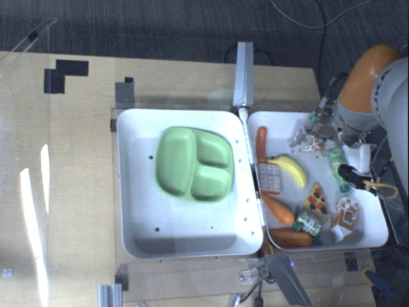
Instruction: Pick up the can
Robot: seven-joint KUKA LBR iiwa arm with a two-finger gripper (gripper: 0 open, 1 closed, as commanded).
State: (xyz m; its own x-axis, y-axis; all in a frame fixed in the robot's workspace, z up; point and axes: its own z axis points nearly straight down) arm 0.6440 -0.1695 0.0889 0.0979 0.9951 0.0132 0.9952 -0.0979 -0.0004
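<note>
The can (309, 222), small with a green label, lies on its side near the front of the right bin (382, 234), between a carrot (278, 210) and a small carton (346, 216). The arm's orange band (369, 75) and grey wrist come in over the bin's back right corner. My gripper (319, 126) hangs over the back of the right bin, just above a crumpled silvery wrapper (305, 141), far behind the can and apart from it.
The left bin (137, 190) holds a green divided plate (194, 164). Around the can in the right bin lie a sausage (261, 143), a banana (291, 169), a red-and-white packet (269, 178), a pizza slice (315, 200), a green bottle (339, 165) and another sausage (291, 238).
</note>
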